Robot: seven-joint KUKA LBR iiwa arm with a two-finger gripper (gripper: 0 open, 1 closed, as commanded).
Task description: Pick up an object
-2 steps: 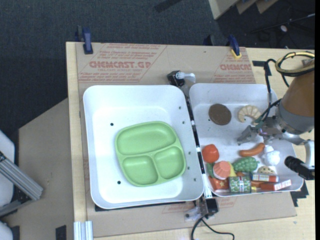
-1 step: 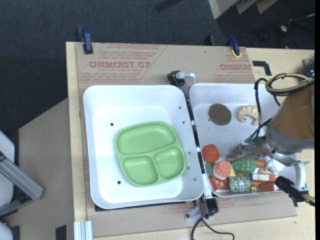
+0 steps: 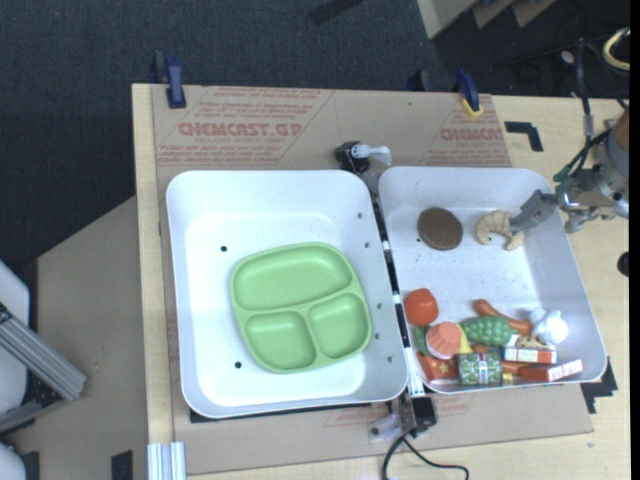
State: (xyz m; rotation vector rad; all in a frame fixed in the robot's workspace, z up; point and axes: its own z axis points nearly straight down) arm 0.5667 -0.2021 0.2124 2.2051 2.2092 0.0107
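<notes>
My gripper reaches in from the right over the far part of the right bin. Its tip is low, right beside a small beige toy piece, and seems to touch it. A brown round disc lies just left of that piece. A pile of toy food fills the bin's near end: a red tomato, an orange fruit, a green vegetable, a green can, a carrot and a red and white packet.
The left bin holds a green divided plate. A black and white clip sits at the far end of the seam between the bins. Blue clamps hold the cardboard sheet at the bench's far edge.
</notes>
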